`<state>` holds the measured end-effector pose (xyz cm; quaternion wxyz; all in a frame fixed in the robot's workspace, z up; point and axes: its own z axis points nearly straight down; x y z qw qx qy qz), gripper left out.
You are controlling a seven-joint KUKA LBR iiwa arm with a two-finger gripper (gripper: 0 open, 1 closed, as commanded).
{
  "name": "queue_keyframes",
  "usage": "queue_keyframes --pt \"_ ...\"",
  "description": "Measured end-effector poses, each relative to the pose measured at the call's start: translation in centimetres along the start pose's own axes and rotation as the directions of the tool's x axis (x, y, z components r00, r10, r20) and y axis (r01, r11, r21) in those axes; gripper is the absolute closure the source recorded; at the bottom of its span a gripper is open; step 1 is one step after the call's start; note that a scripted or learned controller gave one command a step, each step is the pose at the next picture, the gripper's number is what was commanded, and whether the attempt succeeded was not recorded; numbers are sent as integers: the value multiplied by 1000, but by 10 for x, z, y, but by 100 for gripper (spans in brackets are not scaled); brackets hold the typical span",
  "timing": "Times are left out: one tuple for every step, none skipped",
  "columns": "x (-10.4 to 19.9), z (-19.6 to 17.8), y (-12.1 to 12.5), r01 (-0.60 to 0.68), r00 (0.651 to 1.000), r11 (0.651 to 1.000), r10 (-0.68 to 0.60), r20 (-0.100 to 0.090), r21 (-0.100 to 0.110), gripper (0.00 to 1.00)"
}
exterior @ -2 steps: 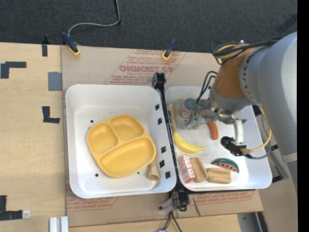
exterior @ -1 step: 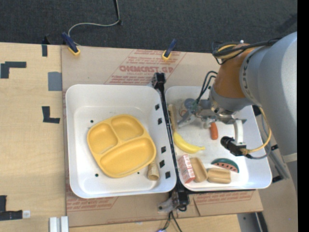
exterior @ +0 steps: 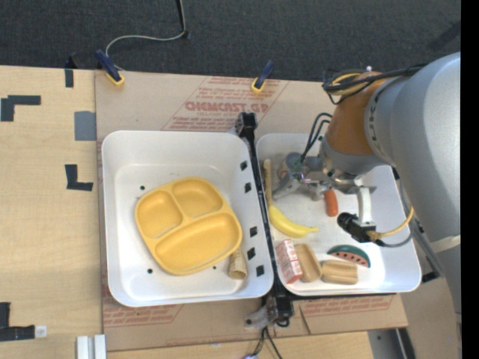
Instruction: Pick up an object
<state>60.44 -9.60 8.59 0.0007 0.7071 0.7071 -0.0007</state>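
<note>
hand (exterior: 293, 179) — low in right bin (exterior: 404, 275) | just above banana (exterior: 290, 224)

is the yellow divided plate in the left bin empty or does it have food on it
Empty. All three compartments of the yellow plate show bare yellow; the small tan piece lies beside it on the left bin floor.

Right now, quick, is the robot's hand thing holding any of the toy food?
End effector: low in the right bin, above the banana; open or closed, or holding anything, cannot be told.

We see a yellow banana (exterior: 292, 224) lying flat in the right bin (exterior: 404, 271), curved, near the divider
</note>
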Motion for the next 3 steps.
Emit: queue_keyframes --pt "0 -10 1 1 1000 1000 -1 1 -3 100" --pt "0 -10 1 1 1000 1000 -1 1 -3 0" --pt "1 -19 0 2 1000 1000 -2 0 -1 100"
